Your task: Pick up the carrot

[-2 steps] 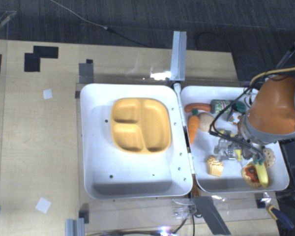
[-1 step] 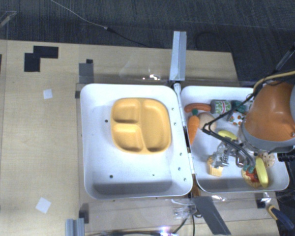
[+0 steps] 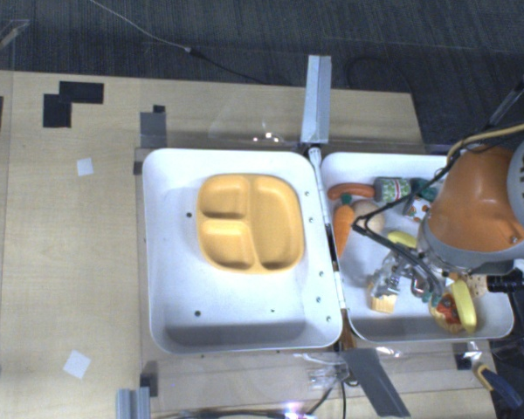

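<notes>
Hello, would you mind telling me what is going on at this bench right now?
The KUKA arm has reached into the right bin from the right, and its gripper hangs low among a jumble of toy food. The carrot it is meant to pick up lies along the bin's left wall, apart from the gripper. The left bin holds a yellow divided plate.

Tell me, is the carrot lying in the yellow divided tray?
No, the carrot lies in the right bin by its left wall, while the yellow tray sits in the left bin.
</notes>
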Motion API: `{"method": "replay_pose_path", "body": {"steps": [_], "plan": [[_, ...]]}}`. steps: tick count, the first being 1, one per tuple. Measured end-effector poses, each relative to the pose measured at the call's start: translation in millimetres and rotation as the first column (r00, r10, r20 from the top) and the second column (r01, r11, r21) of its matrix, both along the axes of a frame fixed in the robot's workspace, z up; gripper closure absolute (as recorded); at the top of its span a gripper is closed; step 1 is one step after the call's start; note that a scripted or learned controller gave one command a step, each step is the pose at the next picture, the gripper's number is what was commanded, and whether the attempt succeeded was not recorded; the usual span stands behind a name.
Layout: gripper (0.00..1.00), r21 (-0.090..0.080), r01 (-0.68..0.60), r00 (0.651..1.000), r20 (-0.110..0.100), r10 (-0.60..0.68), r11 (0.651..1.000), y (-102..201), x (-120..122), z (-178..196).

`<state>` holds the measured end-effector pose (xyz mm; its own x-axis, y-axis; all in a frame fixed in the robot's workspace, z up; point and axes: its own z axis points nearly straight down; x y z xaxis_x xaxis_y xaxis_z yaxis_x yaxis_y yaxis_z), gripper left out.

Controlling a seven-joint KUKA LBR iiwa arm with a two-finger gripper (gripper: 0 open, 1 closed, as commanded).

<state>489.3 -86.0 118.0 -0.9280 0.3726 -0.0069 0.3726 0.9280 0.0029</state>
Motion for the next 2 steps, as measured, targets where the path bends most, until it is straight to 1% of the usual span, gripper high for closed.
{"method": "replay_pose_path", "body": {"steps": [1, 2], "plan": [[1.0, -0.002, -0.026, 1.0, 0.001, 0.026, 1.0, -33.0, 7.3, 9.5], [1.0, -0.002, -0.139, 0.99, 0.001, 0.139, 0.99, -16.0, 0.1, 22.4]]}}
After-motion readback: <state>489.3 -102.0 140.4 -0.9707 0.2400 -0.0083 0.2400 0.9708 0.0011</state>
